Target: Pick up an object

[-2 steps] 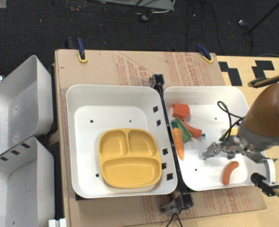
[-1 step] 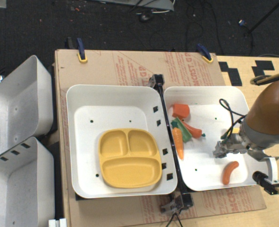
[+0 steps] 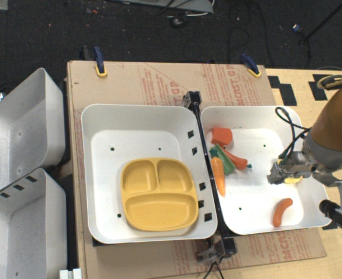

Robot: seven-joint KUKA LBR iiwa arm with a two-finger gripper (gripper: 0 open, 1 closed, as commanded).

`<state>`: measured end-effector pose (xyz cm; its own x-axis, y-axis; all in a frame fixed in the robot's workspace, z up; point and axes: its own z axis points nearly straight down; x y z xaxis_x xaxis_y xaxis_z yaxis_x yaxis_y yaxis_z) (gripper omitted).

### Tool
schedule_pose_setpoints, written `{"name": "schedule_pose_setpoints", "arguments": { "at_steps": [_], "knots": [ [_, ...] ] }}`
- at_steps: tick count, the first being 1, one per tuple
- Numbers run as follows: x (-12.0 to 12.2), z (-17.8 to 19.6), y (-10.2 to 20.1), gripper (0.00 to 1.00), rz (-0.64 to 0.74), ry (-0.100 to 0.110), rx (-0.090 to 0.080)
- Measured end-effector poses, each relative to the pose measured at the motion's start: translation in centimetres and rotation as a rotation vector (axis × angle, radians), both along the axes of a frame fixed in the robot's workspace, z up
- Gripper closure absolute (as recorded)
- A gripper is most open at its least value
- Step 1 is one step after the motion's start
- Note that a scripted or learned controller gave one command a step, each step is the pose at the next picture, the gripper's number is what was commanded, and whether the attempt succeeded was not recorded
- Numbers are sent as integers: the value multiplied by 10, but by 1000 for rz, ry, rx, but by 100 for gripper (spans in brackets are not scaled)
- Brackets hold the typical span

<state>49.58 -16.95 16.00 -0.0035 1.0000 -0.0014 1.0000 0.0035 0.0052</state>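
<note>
Under the gripper [image 3: 285,174], something yellow, barely visible.

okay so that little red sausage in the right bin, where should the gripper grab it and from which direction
Grip the red sausage across its middle, coming straight down from above. It lies flat on the right bin's floor, slightly curved and slanted, with bare floor on both long sides, so the fingers should probably close across its narrow width, turned square to its slant. The gripper hangs just above it in the view.

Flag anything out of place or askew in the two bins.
Nothing looks damaged or spilled. The carrots lie piled against the right bin's left wall, the sausage lies apart, and the yellow tray lies flat in the left bin.
</note>
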Motion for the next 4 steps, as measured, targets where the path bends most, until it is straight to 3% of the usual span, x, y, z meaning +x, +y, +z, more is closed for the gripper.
{"name": "schedule_pose_setpoints", "arguments": {
  "at_steps": [1, 4],
  "knots": [
    [1, 47, 0, 100, 0, 1, 0],
    [66, 51, 166, 100, 5, 3, 3]
  ]
}}
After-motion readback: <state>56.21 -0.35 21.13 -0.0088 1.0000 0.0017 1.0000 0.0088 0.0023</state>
